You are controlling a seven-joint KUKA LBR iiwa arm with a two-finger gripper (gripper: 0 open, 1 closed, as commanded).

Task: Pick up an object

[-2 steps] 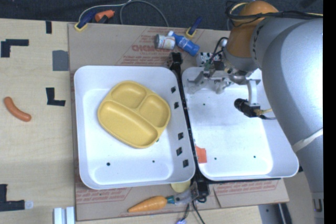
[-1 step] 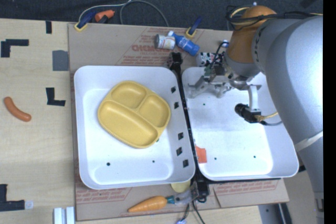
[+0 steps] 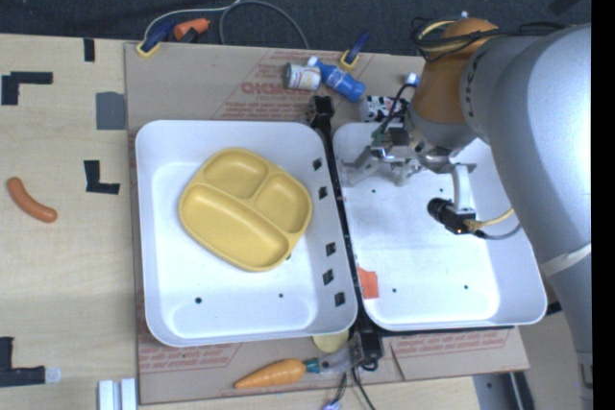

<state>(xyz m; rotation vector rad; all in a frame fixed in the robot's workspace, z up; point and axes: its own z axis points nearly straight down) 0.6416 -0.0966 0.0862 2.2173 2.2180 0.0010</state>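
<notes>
Target, the yellow three-compartment plastic plate (image 3: 246,207), lies flat in the left white bin (image 3: 154,206), across the divider from your end effector (image 3: 384,154) over the right white bin (image 3: 500,298); its finger state cannot be determined.

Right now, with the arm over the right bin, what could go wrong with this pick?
1. The hand sits low at the right bin's far left corner, near the divider; it may scrape the wall.
2. Nearby there is just a small orange piece by the near rim, so it may close on nothing.
3. The yellow sectioned plate in the left bin is wide and flat, probably hard to pinch.
</notes>
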